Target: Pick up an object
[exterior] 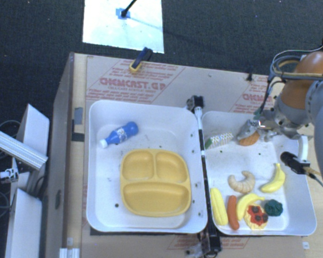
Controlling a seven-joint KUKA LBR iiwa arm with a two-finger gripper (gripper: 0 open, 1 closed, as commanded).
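The right bin [304, 205] holds several toy foods: a croissant [242, 182], a banana [274, 179], a corn cob [218, 206], a sausage [233, 212], a pizza slice [256, 216] and a green broccoli [273, 207]. A small orange piece [249, 140] lies at the bin's far edge. My gripper [252, 129] is low over the bin's far side, right above and touching or nearly touching this orange piece. A white and green packet [219, 139] lies to its left. The grey arm with its orange band [307, 81] comes in from the upper right.
The left bin [92, 159] holds a blue bottle [119, 134] lying on its side and a yellow divided plate [156, 182]. A black clamp [196, 104] sits at the far end of the wall between the bins. A black cable part [293, 161] hangs over the right bin's right side.
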